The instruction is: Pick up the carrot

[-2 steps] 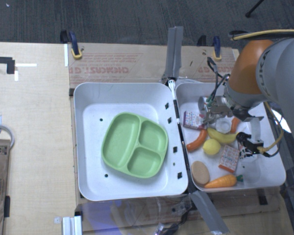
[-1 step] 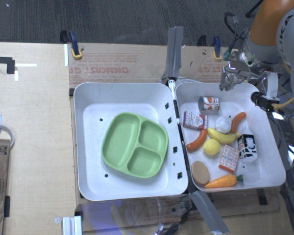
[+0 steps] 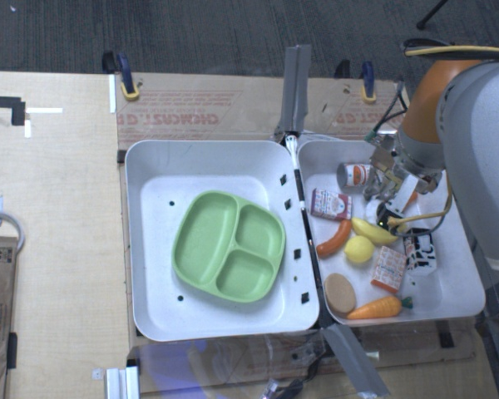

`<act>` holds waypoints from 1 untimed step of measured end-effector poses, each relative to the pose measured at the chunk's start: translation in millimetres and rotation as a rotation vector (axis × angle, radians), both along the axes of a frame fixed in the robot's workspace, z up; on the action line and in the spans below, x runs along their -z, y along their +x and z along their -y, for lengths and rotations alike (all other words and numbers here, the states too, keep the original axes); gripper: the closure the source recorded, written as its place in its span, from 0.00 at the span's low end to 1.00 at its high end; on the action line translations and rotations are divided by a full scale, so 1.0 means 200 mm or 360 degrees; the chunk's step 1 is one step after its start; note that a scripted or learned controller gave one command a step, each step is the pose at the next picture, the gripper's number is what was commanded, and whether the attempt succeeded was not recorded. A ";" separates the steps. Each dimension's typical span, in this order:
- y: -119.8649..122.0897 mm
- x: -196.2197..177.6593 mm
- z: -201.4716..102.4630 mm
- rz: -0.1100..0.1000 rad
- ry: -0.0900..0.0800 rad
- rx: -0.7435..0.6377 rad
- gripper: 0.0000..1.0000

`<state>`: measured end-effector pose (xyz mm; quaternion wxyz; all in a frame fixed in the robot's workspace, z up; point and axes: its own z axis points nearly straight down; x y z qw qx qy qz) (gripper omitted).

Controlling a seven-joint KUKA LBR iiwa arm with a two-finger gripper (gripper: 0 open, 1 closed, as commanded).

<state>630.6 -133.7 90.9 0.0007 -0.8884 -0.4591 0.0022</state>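
The carrot [image 3: 375,308] lies at the near edge of the right bin [image 3: 449,306], just beside a round tan cookie [image 3: 340,293], untouched. My end effector [image 3: 388,191] hangs over the far part of that bin, near a small can [image 3: 353,174] and a banana [image 3: 373,231], well apart from the carrot. It carries nothing, and I cannot tell how wide it stands. The pickup has not begun: I judge reaching, closing and lifting all remain

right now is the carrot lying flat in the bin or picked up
Lying flat. The carrot rests on the floor of the right bin near its front edge, beside a brown cookie; the pincer is farther back.
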 end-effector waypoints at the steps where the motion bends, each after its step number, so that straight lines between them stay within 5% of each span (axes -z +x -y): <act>1: -0.21 0.00 -0.03 -0.0002 -0.0003 0.0830 1.00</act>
